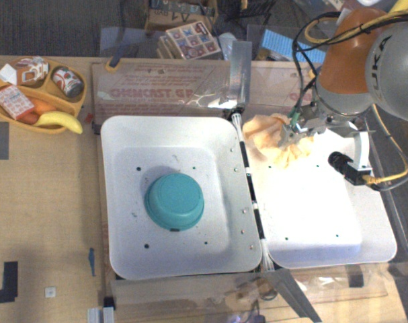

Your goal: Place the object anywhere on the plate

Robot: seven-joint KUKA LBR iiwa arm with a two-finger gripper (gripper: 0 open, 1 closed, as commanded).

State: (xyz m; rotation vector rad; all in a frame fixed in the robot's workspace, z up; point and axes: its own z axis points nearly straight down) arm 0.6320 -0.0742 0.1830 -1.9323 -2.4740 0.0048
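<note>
The arm's gripper (292, 128) sits low over the far left corner of the right bin (338, 241), right at a crumpled pale yellow cloth (274, 143) that lies bunched against the divide between the bins. Whether the jaws are open, closed or pinching fabric cannot be told from this view, because glare washes out that corner and the wrist hides the tips. The cloth appears to be the object to move, and the teal plate (175, 200), which looks more like an upturned dish, rests near the middle of the left bin (123, 140), well apart from the cloth. Several things could go wrong from here. A soft, limp cloth may be caught only by a fold and slip free on the lift. It could trail and snag on the raised rims between the bins during the crossing. If the plate is indeed dome-side up, draped fabric could slide off it or land mostly on the bin floor. The black cable fitting (346, 167) dangling beside the wrist might also drag across the cloth. By count there are two white bins, one plate, one cloth and one arm; off to the far left stands one yellow tray (5, 110) with a banana (59, 120) and some packets.
</note>
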